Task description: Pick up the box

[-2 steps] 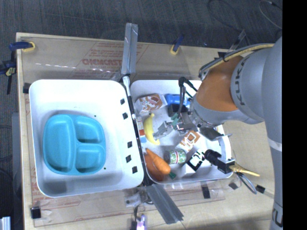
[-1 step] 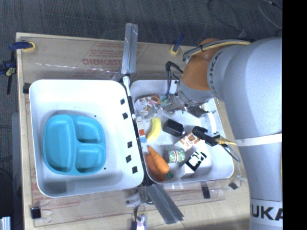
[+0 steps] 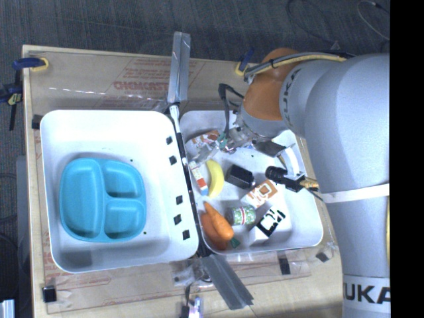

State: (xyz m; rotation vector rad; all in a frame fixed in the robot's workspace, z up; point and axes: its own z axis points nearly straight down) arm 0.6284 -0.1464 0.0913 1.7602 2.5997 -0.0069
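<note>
We locate the small orange-and-white cardboard box (image 3: 259,193) in the right-hand shallow white plastic bin (image 3: 306,225), near its centre, between the black rectangular block (image 3: 239,175) and the black-and-white carton (image 3: 271,221) by the bin's near right corner. The two-finger gripper (image 3: 226,142) sits over the bin's far edge; its opening cannot be determined. We judge the box light, stiff and crushable; grasp it across its narrow sides with moderate force.
</note>
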